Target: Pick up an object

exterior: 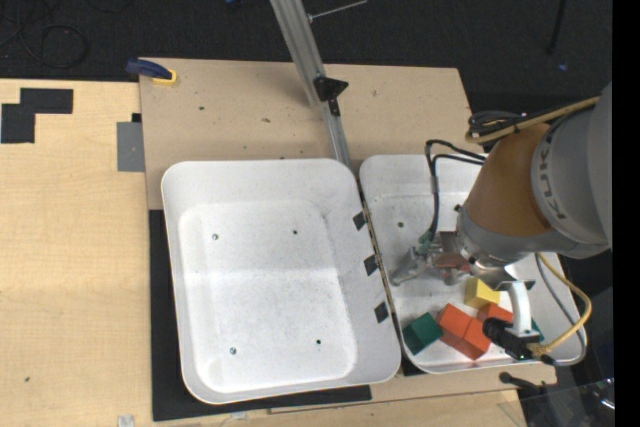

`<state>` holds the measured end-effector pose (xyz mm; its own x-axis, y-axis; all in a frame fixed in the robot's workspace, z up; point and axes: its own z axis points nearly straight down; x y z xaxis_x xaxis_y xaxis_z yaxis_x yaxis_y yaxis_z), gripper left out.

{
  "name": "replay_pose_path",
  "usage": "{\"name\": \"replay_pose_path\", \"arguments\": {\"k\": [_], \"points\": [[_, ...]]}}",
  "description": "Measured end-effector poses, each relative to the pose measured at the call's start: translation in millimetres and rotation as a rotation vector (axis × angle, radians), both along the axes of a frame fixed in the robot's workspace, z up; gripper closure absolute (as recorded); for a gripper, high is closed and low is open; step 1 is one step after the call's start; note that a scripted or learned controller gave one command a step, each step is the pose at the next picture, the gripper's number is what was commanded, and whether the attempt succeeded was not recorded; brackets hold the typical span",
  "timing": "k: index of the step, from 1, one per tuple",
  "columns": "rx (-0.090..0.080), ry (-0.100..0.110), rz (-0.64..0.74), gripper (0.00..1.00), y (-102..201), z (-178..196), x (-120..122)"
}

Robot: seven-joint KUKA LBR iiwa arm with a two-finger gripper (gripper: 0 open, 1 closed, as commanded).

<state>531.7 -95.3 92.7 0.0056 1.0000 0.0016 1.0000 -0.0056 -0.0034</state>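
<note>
Progress on this pick looks pretty early, honestly. The KUKA arm (520, 195) reaches in from the right and its end effector (418, 262) sits low over the right bin (400, 173), above the bare white floor near the divider side. Whether the end effector is apart or together is impossible to call from this angle; it's a small metallic blur with the wrist crowding it. Nothing is visibly caught in it though, so no grasp can be claimed. The candidates all sit in the near corner of that same bin: a green block (422, 331), an orange block (463, 329) touching or just beside it, and a yellow block (481, 294) a bit further back, close under the wrist. The end effector is near the green block but apart from it, more toward the middle of the bin than over the pile. The left bin (262, 265) has no objects in it, and the desk (250, 115) around both bins doesn't matter for this step. So the judgement: the approach is roughly done and the arm is down at bin level, but lining up on one block, clamping it and lifting it clear are all left to do. Counting this as a success would be premature.
</note>
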Motion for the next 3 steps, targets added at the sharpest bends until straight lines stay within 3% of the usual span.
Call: {"name": "replay_pose_path", "arguments": {"k": [1, 3], "points": [[0.002, 0.001, -0.009, 1.0, -2, 10, 0], [-0.002, -0.006, 0.007, 1.0, 2, 122, 10]]}}
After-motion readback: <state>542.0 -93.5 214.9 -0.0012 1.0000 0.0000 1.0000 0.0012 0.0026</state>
